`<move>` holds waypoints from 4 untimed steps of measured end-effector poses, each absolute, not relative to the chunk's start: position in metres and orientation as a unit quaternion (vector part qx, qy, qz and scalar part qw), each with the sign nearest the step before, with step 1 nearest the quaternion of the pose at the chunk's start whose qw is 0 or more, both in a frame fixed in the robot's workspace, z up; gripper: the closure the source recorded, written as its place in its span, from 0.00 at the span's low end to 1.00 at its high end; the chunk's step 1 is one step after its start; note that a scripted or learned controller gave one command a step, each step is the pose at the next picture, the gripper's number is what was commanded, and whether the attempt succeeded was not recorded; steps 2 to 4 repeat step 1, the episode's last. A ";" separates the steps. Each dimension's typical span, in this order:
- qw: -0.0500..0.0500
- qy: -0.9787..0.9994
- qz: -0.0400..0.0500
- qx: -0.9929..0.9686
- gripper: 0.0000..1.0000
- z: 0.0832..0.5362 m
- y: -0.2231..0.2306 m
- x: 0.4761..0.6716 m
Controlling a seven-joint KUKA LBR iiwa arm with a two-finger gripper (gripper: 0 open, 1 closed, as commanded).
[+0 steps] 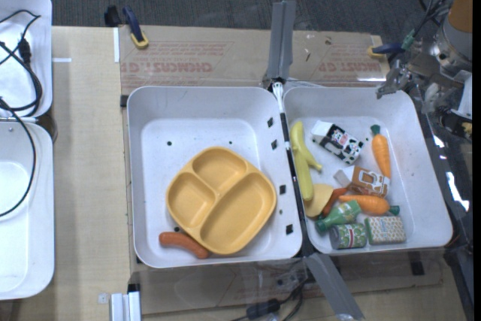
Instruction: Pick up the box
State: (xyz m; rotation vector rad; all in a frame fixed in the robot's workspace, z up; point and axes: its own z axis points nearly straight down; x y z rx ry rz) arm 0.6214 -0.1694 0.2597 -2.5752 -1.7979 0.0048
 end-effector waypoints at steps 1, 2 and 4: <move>0.002 -0.595 0.002 -0.804 0.00 0.153 -0.120 0.560; 0.002 -0.595 0.002 -0.804 0.00 0.153 -0.120 0.560; 0.002 -0.595 0.002 -0.804 0.00 0.153 -0.120 0.560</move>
